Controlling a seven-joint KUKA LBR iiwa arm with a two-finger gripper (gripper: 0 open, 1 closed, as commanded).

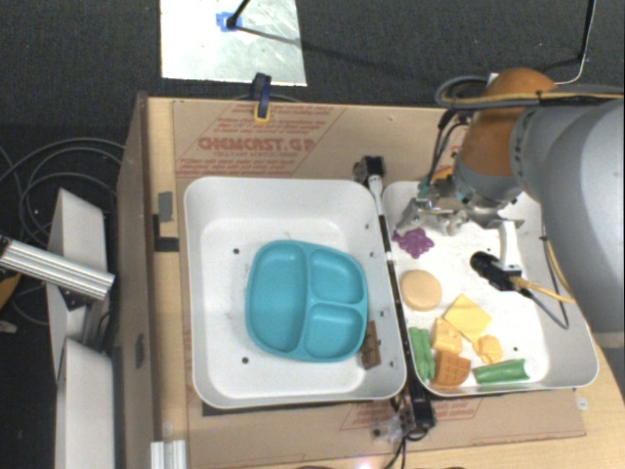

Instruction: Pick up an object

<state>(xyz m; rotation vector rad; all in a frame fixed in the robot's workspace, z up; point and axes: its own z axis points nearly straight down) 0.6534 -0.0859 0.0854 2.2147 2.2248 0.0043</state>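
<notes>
Several small food pieces lay in the right bin (562, 355): a purple cluster (414, 241) by its left wall, a round tan biscuit (422, 289) below, yellow blocks (466, 319) and green pieces (500, 369) toward the near rim. The claw (444, 210) hung just above the purple cluster; whether it was clenched could not be told. The left bin (210, 262) held a teal divided plate (306, 300). Both bins sat on a cardboard-covered table (254, 140).

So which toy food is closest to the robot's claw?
The purple grapes, at the top of the right bin, just below the gripper. The round tan cookie and the yellow and green pieces lie farther down.
</notes>
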